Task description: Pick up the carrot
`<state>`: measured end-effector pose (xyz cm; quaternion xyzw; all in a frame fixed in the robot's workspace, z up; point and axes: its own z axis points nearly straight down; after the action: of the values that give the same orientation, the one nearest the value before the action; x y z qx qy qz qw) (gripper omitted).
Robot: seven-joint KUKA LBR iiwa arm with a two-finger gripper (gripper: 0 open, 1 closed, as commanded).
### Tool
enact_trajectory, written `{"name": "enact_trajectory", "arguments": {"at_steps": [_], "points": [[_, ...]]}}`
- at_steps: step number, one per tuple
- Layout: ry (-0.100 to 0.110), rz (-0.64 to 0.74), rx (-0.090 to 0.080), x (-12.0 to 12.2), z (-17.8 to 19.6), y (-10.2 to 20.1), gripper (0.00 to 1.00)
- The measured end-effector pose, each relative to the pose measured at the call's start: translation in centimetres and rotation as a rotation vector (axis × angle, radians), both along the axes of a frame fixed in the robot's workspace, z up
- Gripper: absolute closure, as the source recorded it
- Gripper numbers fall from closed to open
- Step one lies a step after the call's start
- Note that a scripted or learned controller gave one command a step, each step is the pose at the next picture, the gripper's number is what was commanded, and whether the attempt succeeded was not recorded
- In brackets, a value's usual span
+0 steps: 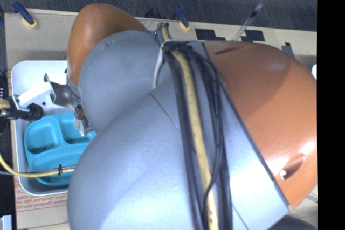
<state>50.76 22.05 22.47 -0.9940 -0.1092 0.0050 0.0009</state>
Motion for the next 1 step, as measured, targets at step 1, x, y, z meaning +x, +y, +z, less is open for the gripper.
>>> {"name": "enact_trajectory", "arguments": {"at_steps": [1], "points": [[-0.019, 0.206, 0.004, 1.45, -12.62, -8.48, 1.00]]}}
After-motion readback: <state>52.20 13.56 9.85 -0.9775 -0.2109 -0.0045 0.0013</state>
